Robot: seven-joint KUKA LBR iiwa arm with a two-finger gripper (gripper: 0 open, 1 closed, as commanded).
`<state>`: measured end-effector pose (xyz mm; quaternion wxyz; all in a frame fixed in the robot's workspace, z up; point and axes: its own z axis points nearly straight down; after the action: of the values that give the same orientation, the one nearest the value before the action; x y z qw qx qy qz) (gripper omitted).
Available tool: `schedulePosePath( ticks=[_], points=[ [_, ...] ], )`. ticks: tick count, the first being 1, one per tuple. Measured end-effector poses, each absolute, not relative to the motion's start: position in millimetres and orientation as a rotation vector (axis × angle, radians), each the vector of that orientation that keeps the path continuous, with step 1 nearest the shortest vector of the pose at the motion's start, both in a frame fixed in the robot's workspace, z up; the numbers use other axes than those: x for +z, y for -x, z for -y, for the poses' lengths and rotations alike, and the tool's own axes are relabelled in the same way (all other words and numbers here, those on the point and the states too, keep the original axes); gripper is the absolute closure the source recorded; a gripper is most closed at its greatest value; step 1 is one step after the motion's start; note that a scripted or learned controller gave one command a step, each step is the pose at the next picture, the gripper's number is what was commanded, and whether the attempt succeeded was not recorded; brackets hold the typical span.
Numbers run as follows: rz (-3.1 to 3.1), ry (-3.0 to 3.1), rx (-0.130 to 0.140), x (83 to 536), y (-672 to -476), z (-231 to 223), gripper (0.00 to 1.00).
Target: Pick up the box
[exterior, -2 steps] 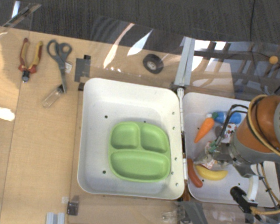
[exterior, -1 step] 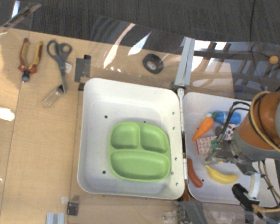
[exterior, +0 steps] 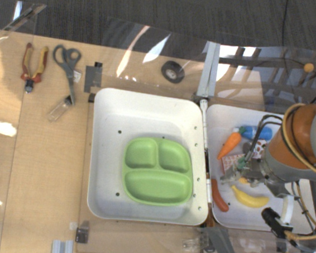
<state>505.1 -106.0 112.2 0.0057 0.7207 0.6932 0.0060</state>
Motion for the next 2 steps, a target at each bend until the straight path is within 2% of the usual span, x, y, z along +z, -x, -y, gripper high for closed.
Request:
schedulePosePath(
  ticks=[1,2],
  points=[
    [-2.304,-2.105,0.019,94,-566.4,115,0.0],
    [-2.297,-2.097,0.025,106,-569.3,116,1.0]
  ],
)
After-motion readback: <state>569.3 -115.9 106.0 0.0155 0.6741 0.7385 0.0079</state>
